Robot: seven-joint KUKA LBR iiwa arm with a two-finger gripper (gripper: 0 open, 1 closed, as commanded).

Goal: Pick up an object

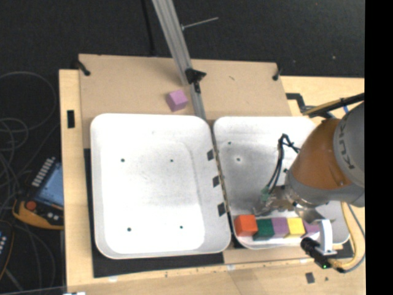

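Observation:
Along the near wall of the right bin (245,141) lies a row of small blocks: orange (246,225), green (264,228), purple (280,226) and yellow (296,227), with a pale purple one (312,230) at the right end. The arm's orange wrist band (319,158) hangs over the bin's right half, and the gripper (279,203) is low, just behind the block row, above the purple and green blocks. Its body hides the fingertips. No block is seen between them.
The left bin (153,183) sits beside the right one. A lone purple block (177,100) rests on the bench board behind the bins. A slanted metal pole (178,45) rises from the back. Cables and a handheld pendant (46,192) lie to the left of the bench.

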